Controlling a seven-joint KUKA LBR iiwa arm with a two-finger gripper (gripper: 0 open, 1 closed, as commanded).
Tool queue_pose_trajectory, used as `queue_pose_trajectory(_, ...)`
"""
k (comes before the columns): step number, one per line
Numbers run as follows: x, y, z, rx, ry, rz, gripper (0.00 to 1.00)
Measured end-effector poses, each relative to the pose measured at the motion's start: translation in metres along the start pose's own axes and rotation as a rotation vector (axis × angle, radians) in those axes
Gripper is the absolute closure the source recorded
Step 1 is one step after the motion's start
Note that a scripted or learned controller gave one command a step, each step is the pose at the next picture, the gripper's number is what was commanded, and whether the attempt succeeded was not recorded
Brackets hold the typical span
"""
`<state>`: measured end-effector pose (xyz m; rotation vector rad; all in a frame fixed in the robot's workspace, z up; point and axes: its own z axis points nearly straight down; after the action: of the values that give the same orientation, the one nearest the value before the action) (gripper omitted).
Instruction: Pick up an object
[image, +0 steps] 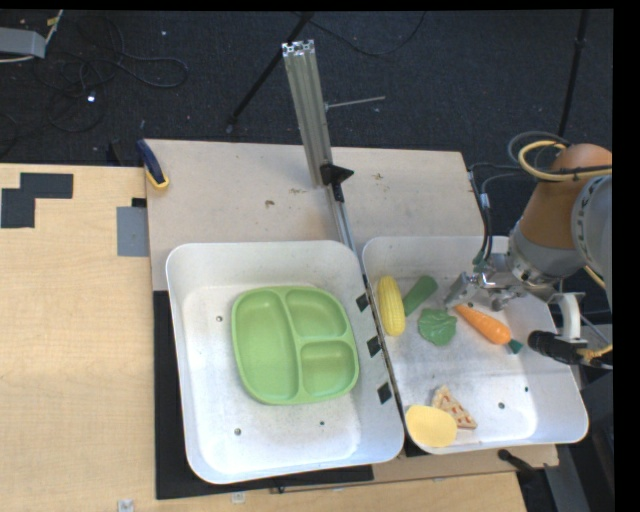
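Note:
In the right bin (540, 420) lie several toy foods. A yellow corn cob (391, 304) rests by the left wall, with a green pickle (419, 291) beside it and a green leafy piece (437, 327) below that. An orange carrot (483, 324) lies slanted right of the leafy piece. A pizza slice (453, 408) and a yellow round piece (431, 427) sit near the front edge. My gripper (482, 287) hangs low over the bin, just above the carrot's upper left end, right of the pickle. Nothing is visibly held.
The left bin (200, 300) holds a green divided plate (295, 343). A metal post (310, 110) rises behind the bins. The arm's grey and orange body (560, 215) occupies the right bin's far right corner. Black clips (372, 345) sit along the divider between the bins.

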<state>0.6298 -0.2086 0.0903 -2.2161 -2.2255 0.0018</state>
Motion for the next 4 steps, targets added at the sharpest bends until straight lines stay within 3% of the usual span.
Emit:
queue_pose_trajectory(1, 0.0, 0.001, -0.011, -0.003, 0.0, -0.001, 1.0)
queue_pose_trajectory(3, 0.007, 0.004, -0.114, -0.005, -0.001, 0.002, 1.0)
queue_pose_trajectory(4, 0.062, -0.01, -0.121, 0.001, 0.003, -0.001, 1.0)
